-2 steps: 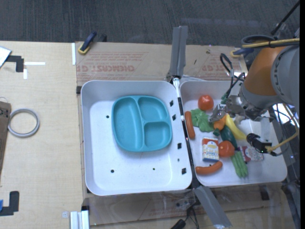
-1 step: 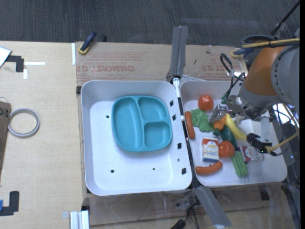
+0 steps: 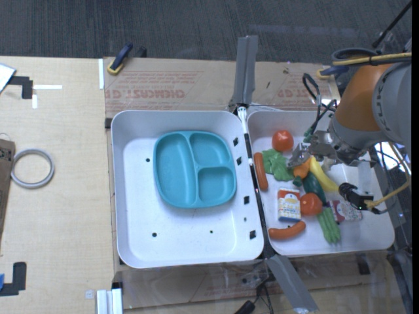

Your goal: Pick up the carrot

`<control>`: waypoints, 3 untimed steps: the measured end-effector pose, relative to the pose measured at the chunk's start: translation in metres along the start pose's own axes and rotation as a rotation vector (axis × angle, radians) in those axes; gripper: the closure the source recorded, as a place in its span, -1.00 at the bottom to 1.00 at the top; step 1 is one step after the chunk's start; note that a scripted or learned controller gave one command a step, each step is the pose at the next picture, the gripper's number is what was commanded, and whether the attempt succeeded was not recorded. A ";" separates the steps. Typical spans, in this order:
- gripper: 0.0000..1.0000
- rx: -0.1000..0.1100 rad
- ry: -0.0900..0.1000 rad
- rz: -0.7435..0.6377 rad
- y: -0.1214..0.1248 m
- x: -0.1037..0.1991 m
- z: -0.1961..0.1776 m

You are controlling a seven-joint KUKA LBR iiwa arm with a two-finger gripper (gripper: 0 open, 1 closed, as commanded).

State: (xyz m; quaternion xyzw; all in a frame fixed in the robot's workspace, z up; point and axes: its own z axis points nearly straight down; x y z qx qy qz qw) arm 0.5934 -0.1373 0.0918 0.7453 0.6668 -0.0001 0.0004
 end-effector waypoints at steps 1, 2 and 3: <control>-1.00 0.000 0.000 0.000 0.000 0.000 0.000; -1.00 0.002 0.001 -0.260 -0.020 0.016 0.000; -1.00 -0.003 -0.001 -0.417 0.042 0.035 -0.001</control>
